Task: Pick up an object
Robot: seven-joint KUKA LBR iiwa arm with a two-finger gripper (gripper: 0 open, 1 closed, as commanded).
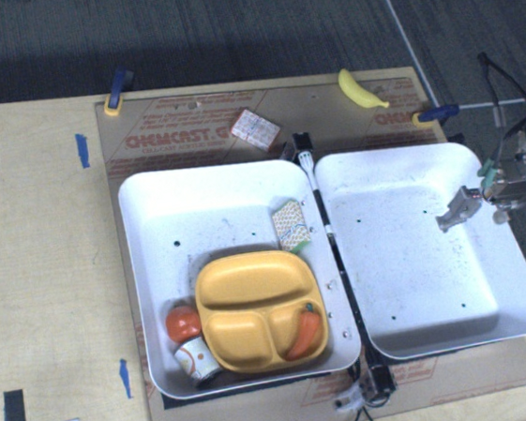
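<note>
Gripper (456, 209) at the right bin's (418, 329) right rim, finger state indiscernible; every object, including the yellow tray (254, 295), lies leftward in the left bin (150, 208).

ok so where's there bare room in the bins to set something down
The right bin has a bare white floor from the divider to its far rim; the gripper hangs over its upper right part. The left bin is crowded low down by the yellow tray, tomato and small can; its upper-left floor is free beside the patterned packet.
</note>
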